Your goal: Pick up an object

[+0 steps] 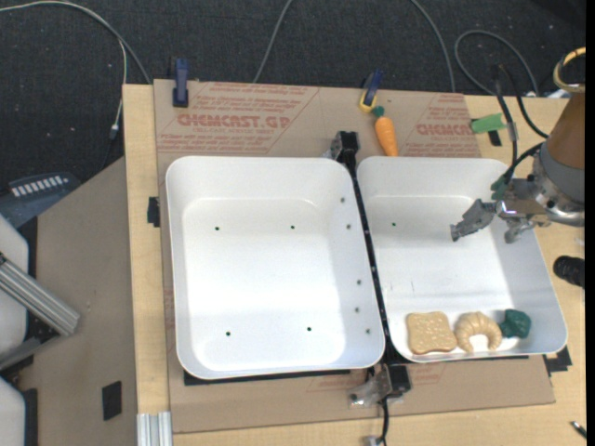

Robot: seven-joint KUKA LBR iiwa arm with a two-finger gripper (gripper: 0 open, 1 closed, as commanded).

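Along the front wall of the right bin (437,179) lie three objects in a row: a tan cracker-like square (429,333), a pale croissant-shaped piece (478,331) and a small dark green lump (515,322). My gripper (491,227) hangs over the right side of that bin, well behind the objects. Its two fingers are spread apart and point down, with nothing between them.
The left bin (186,249) sits beside the right one. An orange carrot (385,134) lies on the cardboard behind the right bin. Clamps (179,80) hold the board's back edge. Cables run across the dark floor behind.
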